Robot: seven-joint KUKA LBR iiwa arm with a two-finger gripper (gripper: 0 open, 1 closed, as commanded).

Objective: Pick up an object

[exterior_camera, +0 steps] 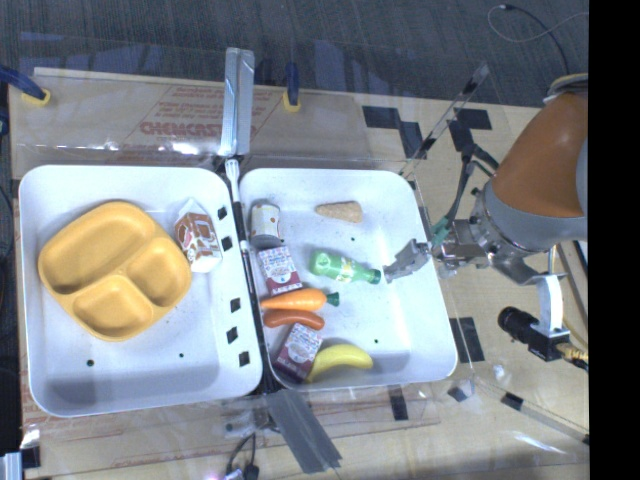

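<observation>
- Two shallow white bins stand side by side on the bench: the left bin (60,368) and the right bin (400,193).
- The grey arm with its orange band (545,163) reaches in from the right, over the right bin's right rim.
- The two-finger gripper (405,260) sits at the right bin's right side, just beside the cap end of a green plastic bottle (340,266). Nothing is visible between its fingers; whether they are spread or closed cannot be told at this angle.
- The green plastic bottle lies on its side near the middle of the right bin, its cap pointing right towards the gripper.
- An orange carrot with a green tip (298,299) lies just below the bottle, and a red sausage-shaped piece (293,319) touches its lower side.
- A yellow banana (342,358) lies at the bin's lower edge, against a dark red packet (298,344).
- A second red and white packet (276,267) lies along the bin's left wall, below a small grey can (264,222) lying on its side.
- A tan flat bread-like piece (339,210) rests apart near the bin's upper wall.
- In the left bin, a yellow three-compartment plate (112,268) takes up the left portion; a brown and white pouch (198,236) lies just beside its upper right edge.
</observation>
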